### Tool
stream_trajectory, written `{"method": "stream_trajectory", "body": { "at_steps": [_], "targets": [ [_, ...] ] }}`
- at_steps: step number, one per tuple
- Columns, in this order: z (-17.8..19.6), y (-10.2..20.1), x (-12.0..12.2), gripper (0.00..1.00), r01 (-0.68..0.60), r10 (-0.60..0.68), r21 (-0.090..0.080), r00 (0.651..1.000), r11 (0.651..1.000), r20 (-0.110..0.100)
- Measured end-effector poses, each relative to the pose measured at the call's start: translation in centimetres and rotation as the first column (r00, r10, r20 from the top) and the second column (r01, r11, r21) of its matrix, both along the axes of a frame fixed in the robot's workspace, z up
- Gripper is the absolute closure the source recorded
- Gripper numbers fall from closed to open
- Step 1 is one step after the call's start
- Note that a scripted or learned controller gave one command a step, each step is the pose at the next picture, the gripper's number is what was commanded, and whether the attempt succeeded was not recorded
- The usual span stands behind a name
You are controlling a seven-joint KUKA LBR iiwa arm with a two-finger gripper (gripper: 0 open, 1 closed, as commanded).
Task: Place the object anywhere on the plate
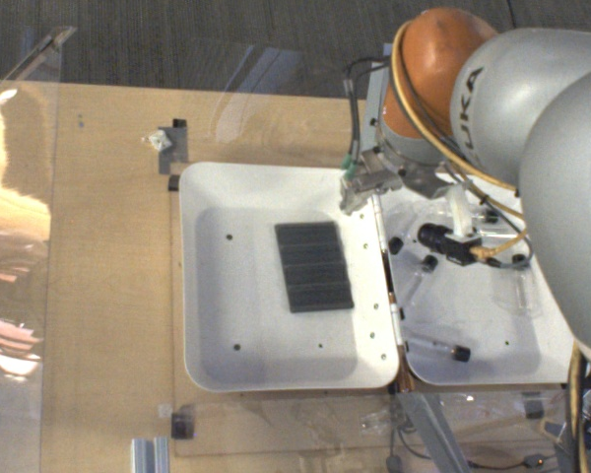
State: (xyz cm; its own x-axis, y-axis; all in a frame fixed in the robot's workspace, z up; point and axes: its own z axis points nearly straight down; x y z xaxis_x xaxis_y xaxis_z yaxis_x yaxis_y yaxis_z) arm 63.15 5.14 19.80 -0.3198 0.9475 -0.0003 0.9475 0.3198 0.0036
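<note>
Gripper [360, 190] over seam between bins, jaw state unclear. Plate [314, 266] bare in left bin [207, 294]; pen [443, 346] in right bin [492, 358].

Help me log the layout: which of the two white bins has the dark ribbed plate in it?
The left bin, the one farther from the arm. The dark plate lies flat near its middle, while the right bin holds small loose objects instead.

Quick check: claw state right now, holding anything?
Claw: cannot be told; it sits over the seam between the two bins, above the dark plate's far right corner.
</note>
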Motion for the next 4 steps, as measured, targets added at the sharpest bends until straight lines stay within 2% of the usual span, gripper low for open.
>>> {"method": "stream_trajectory", "body": {
  "at_steps": [1, 2, 3, 4],
  "targets": [
    [-4.4, 6.7, 3.7, 1.0, -0.031, 0.031, 0.0, 1.0, 1.0, -0.001],
    [-2.0, 13.2, 3.8, 1.0, -0.497, 0.497, -0.002, 0.868, 0.868, 0.004],
    [-7.8, 16.9, 2.2, 1.0, -0.72, 0.72, -0.003, 0.694, 0.694, 0.002],
    [-2.7, 16.4, 3.1, 1.0, -0.973, 0.973, -0.01, 0.232, 0.232, 0.004]
  ]
}}
